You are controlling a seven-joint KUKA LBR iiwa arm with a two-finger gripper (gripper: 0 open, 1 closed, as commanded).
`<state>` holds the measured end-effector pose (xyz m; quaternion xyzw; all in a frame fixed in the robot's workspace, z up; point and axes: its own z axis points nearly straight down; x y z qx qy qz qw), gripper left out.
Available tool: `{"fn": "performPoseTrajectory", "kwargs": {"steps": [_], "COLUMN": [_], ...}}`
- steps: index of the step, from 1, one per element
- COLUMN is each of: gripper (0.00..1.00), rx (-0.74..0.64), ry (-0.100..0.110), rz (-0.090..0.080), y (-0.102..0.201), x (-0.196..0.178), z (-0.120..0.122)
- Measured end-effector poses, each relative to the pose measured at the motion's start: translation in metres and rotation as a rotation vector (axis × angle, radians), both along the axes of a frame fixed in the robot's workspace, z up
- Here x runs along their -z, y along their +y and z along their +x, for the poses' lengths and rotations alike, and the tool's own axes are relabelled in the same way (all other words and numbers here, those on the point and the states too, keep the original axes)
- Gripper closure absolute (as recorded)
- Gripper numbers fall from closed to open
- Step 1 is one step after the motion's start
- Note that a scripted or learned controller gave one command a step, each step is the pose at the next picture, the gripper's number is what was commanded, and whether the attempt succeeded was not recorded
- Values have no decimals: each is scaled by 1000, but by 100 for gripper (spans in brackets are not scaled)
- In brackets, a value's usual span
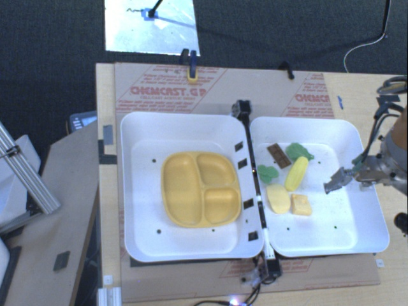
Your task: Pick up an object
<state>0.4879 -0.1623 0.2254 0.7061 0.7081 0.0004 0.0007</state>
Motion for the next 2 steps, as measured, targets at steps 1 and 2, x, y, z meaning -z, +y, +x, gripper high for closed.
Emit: {"fn": "performPoseTrajectory", "kwargs": {"steps": [1, 2], "gripper": [0, 0], "rx": [-4, -2], "ry": [9, 4], "rz": [5, 3], "y": [38, 57], "x": [98, 143], "z": [-3, -2]}}
